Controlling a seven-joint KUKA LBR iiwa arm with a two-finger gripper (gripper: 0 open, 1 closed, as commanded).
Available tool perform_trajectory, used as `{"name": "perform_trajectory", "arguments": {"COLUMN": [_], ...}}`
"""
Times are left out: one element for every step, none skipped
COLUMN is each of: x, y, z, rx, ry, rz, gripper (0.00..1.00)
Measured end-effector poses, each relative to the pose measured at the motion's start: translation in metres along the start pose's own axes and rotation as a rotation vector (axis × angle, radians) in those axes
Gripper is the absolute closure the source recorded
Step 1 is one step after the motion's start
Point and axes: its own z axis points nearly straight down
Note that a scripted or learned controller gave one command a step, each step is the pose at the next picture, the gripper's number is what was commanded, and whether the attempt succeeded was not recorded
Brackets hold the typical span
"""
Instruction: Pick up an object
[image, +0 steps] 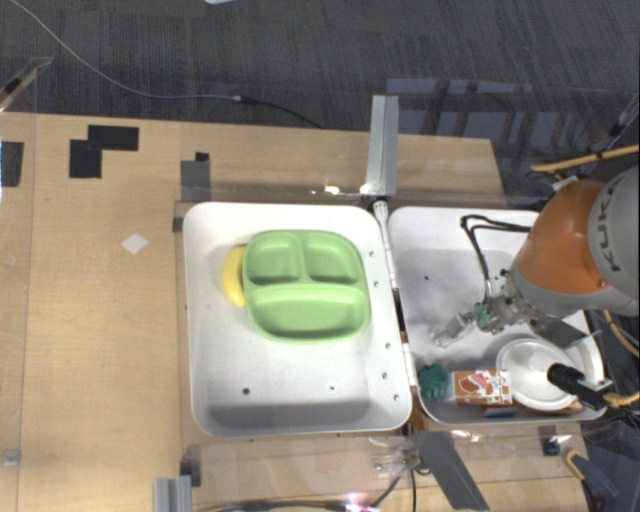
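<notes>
I stand by the bench (90, 330) and look down on the two white bins. The arm (562, 250) comes in from the right side, and its orange band is above the right bin (440, 250). The gripper (461, 328) is low over the middle of this bin, above a bare part of the white floor. From here I cannot tell if it is wide or narrow; the metal parts are too small and a little blurred.

The things to pick lie along the near wall of the right bin. A small carton (482, 386), with orange and white print, lies flat there. Just beside it, in the near left corner, is a small dark green thing (432, 380). On the other side of the carton sits a white bowl (525, 365), touching it or almost touching it. All three are near the gripper but apart from it.

In the left bin (290, 390) a light green plate (304, 283) with three compartments lies in the far half. A yellow thing (232, 277) shows at the plate's left edge and is partly hidden under it.
</notes>
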Motion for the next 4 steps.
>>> {"name": "perform_trajectory", "arguments": {"x": [-0.002,-0.043,-0.056,-0.057], "y": [0.08,0.002,-0.007,-0.004], "z": [0.002,-0.004,0.001,-0.013], "rx": [0.001,0.005,0.001,-0.007], "ry": [0.002,0.003,0.001,-0.007], "rz": [-0.287,-0.32,-0.332,-0.331], "gripper": [0.0,0.0,0.0,1.0]}}
